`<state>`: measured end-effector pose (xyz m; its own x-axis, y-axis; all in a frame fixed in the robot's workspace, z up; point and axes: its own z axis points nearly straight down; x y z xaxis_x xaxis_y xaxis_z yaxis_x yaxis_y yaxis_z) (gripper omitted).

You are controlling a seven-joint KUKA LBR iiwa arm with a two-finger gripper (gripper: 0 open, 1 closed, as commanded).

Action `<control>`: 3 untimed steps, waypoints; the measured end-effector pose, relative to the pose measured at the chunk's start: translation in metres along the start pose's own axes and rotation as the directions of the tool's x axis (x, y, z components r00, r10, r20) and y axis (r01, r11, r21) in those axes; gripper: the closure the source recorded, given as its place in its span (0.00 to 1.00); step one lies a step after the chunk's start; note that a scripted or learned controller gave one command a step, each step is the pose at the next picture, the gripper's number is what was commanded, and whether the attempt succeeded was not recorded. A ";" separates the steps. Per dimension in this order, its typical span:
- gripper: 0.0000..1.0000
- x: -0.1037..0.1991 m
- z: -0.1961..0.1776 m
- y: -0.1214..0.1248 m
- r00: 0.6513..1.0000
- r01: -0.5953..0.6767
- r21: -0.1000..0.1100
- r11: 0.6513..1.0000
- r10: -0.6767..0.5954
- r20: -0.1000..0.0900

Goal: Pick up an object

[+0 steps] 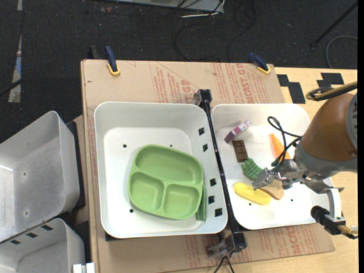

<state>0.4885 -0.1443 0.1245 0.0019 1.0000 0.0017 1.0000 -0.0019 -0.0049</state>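
Over the right bin [296, 115] my gripper [266, 179] hung low, just above the yellow banana [252, 194]; whether it was wide, narrow or holding anything I could not tell. I judged the crowding the main risk: a green toy [250, 167] and a tan piece [274, 193] lay touching or just beside the banana, so a grab could catch two things or nudge the banana aside. Farther from the banana lay a brown bar [240, 149], a purple piece [236, 131] and an orange carrot [276, 145]. A green tray [165, 182] sat in the left bin [114, 118].
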 end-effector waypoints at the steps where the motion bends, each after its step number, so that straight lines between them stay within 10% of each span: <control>1: 0.00 -0.001 0.032 0.001 1.000 0.000 -0.009 1.000 0.000 0.004; 2: 1.00 -0.002 0.019 0.003 1.000 -0.003 -0.014 1.000 0.003 0.007; 3: 1.00 0.008 -0.029 0.005 1.000 0.006 -0.008 1.000 -0.006 0.002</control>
<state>0.4940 -0.1368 0.1537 -0.0038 1.0000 -0.0007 1.0000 0.0038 0.0036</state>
